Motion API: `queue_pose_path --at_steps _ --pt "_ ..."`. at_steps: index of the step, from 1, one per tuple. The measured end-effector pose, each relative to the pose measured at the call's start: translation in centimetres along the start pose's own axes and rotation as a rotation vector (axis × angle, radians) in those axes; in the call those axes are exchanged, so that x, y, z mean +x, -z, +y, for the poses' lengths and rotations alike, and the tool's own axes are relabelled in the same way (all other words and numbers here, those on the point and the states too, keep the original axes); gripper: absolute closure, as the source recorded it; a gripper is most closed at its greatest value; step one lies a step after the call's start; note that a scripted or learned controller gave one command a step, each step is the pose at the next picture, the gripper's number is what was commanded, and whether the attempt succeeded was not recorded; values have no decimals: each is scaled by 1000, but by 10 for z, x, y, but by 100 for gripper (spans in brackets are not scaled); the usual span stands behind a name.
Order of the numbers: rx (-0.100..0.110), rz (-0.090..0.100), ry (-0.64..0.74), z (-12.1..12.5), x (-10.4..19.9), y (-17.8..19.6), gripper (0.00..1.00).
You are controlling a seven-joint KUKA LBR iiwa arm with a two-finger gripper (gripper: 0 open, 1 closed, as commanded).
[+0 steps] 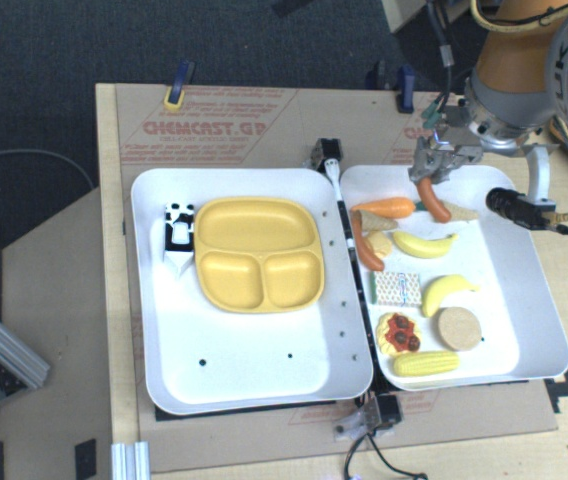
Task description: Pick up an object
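The sausage (433, 200), a short reddish-orange toy, sat near the top edge of the right bin (524, 298), in the upper right of the frame. Its long axis ran diagonally, upper end tucked between the fingers of the gripper (432, 171) directly above. The gripper appeared closed on that end. An orange carrot (386, 208) lay just to its left.
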State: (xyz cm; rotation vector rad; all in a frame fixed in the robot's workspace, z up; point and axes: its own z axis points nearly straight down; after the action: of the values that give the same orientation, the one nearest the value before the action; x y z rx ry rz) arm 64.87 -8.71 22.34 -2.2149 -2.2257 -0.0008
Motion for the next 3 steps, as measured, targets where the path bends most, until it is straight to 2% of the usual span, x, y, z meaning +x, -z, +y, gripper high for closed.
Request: queue_pose_path --at_steps 1,3 --pt "2 1 1 -13 62 -2 100" --pt "-3 -2 -4 -12 60 11 100"
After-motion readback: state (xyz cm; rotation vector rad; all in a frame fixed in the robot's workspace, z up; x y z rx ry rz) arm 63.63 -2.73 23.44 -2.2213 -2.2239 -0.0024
